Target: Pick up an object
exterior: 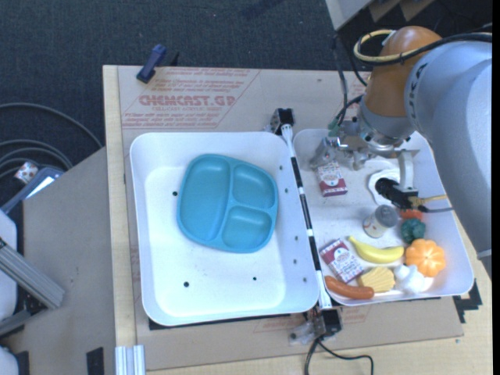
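Currently at upper right of frame: gripper low over right bin, just above small red-and-white carton; finger state not discernible. Remaining toys clustered lower right: banana, orange, hot dog. Blue divided plate centred in left bin.
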`<state>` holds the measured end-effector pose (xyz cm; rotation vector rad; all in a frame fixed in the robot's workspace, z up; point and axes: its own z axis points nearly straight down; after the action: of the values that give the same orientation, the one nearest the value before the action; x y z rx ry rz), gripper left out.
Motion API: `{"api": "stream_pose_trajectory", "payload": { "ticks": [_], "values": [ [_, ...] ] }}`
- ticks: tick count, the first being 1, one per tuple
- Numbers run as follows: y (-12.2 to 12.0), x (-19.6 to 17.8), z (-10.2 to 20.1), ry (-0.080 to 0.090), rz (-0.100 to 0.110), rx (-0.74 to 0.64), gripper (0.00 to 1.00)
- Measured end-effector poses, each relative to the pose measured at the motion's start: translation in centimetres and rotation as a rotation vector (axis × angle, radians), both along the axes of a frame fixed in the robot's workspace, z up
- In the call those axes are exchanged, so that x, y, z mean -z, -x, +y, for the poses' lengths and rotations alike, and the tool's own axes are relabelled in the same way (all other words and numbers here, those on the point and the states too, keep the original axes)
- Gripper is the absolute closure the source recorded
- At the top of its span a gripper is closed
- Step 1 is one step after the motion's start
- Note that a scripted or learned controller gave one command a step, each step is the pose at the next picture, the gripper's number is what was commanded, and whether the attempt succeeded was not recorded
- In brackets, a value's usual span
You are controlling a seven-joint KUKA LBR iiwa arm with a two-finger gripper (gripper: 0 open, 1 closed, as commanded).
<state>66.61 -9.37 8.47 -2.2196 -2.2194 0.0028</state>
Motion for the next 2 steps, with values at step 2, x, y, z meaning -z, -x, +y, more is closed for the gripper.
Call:
{"api": "stream_pose_trajectory", "payload": {
  "ticks": [2],
  "values": [
    [-0.01, -0.02, 0.00, 0.001, 0.000, 0.000, 0.00]
  ]
}}
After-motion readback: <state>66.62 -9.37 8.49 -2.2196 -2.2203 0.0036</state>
